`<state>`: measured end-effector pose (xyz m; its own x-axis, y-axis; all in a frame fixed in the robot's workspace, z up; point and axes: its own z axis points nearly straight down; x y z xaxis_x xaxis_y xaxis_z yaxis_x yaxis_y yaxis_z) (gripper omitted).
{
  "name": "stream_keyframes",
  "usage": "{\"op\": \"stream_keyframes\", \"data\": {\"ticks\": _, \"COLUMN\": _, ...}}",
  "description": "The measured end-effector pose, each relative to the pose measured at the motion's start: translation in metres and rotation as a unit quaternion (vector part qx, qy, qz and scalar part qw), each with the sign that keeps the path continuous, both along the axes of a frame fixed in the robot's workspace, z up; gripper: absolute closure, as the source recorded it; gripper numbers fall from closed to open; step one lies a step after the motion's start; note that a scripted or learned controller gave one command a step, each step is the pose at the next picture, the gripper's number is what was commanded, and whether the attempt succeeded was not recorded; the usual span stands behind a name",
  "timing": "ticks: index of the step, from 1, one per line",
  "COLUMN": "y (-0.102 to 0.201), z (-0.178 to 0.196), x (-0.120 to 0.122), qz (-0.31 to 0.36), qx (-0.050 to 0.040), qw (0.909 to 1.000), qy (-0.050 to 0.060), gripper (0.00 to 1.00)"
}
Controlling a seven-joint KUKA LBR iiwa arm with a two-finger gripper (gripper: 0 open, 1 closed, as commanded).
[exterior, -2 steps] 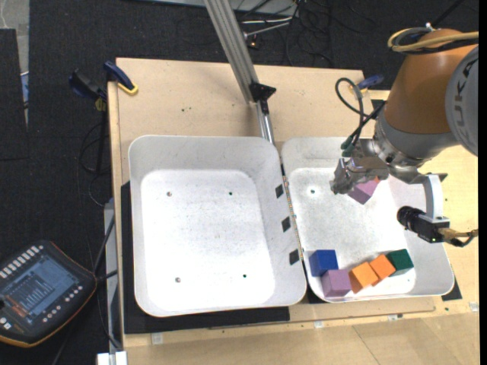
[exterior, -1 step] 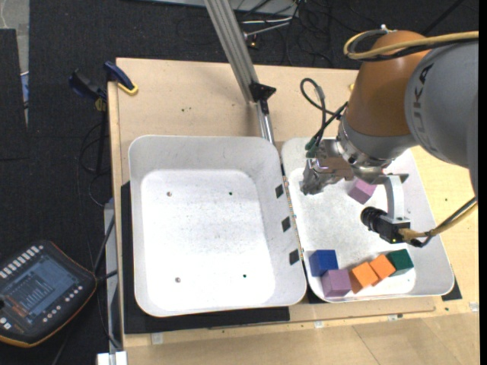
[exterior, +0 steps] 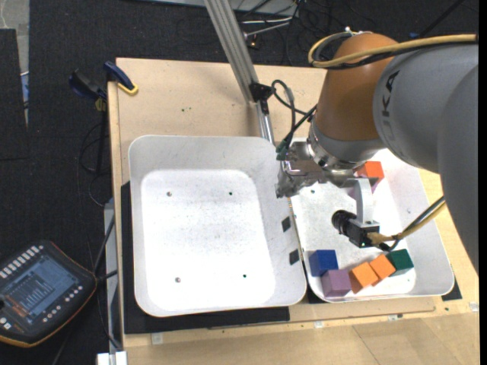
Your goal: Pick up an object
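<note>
A plywood bench (exterior: 190, 97) on a dark floor carries two shallow white bins, with the arm (exterior: 411, 90) leaning in over the right bin (exterior: 434, 268).

The gripper (exterior: 293, 181) sits low at the right bin's upper-left corner, close against the wall shared with the left bin (exterior: 144, 166); whether it is open, closed or gripping anything cannot be told. Outward from there, the orange-banded wrist and grey link slant up and away to the right, covering much of the right bin. The blocks lie along the right bin's near edge in a row rising rightward: a blue block (exterior: 323, 261), a purple block (exterior: 336, 282), an orange block (exterior: 365, 273) and a green block (exterior: 400, 261), all roughly cubic with no clear long axis. A second orange block (exterior: 371, 170) shows by the wrist, toward the right bin's far side.
</note>
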<state>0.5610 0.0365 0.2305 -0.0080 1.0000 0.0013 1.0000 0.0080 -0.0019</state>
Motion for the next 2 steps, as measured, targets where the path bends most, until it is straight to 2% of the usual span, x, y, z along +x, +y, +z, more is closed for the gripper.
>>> {"op": "stream_keyframes", "data": {"ticks": 1, "y": 0.0516, "z": -0.0078, "x": 0.0116, "qz": 0.0, "qx": 0.0, "qw": 1.0, "qy": -0.001, "gripper": 1.0}}
{"op": "stream_keyframes", "data": {"ticks": 2, "y": 0.0481, "z": -0.0073, "x": 0.0113, "qz": -0.002, "qx": -0.0009, "qw": 1.0, "qy": -0.001, "gripper": 0.0}}
